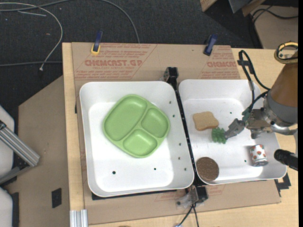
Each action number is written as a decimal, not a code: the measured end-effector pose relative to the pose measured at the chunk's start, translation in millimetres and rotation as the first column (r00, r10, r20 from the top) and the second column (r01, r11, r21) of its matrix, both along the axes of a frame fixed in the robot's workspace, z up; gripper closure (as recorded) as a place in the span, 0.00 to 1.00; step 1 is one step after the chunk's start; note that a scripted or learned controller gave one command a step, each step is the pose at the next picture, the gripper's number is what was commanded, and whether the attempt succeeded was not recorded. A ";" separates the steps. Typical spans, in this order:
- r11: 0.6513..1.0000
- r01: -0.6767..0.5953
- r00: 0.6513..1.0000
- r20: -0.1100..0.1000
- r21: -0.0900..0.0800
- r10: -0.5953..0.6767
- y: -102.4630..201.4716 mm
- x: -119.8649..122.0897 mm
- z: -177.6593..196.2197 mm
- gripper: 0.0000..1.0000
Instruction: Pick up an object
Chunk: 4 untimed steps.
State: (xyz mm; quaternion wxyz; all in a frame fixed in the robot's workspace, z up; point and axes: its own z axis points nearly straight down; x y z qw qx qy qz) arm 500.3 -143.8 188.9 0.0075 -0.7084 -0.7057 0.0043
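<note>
A: What lies in the left bin (90, 141)?

B: A green plate (136, 125) with three compartments, sitting near the middle and turned at a slant. Small dark dots mark the bin floor around it.

A: And the right bin (213, 91)?

B: Four things. A slice of toast (205, 121) lies left of center. Just below and to the right of it is a small green leafy piece (218, 135), like broccoli. A brown round disc (207, 168), perhaps a cookie, sits at the front left corner, partly over the rim. A small white can with red spots (258, 155) lies on its side near the front right.

A: Where is the arm (286, 96)?

B: It reaches in from the right, over the right bin's far side. The pincer (234, 128) points left and down, and its tip is right at the green leafy piece, touching or nearly so.

A: Is it gripping the piece?

B: I cannot tell. The fingers are small and dark against the bin, and whether they are spread or closed does not show.

A: Anything else on the desk (75, 79)?

B: Two blue clamps (97, 41) hold the cardboard at the back edge, and a black clip (171, 74) sits between the bins at the rear.
</note>
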 end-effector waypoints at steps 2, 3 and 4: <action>1.000 -0.004 1.000 0.008 0.000 0.004 7.3 1.4 -54.7 0.00; 1.000 -0.003 1.000 0.016 -0.003 0.003 7.7 1.7 -103.9 0.00; 1.000 -0.003 1.000 0.018 -0.003 0.003 7.9 2.2 -93.2 1.00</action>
